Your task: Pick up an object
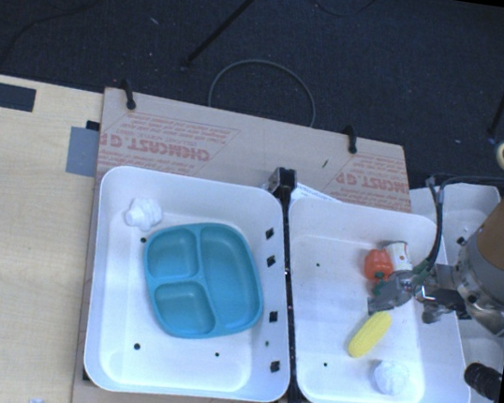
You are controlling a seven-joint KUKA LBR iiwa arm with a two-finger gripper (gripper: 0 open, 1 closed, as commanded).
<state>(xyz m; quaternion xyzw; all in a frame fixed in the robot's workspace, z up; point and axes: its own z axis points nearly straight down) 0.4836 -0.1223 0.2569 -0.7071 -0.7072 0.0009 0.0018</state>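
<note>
While the gripper (396, 290) hovers above, the corn (370, 333) lies slanted, upper-right to lower-left.

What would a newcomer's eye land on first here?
Probably the blue divided plate filling the left bin. Next, the yellow corn and the orange-red object in the right bin, where the hand sits just above the corn.

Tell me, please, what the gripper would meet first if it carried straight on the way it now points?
Probably the yellow plastic corn cob. The two-finger gripper reaches in from the right and tips downward just above the cob's upper end, with the small orange-red toy beside it. Height is hard to judge from above.
</note>
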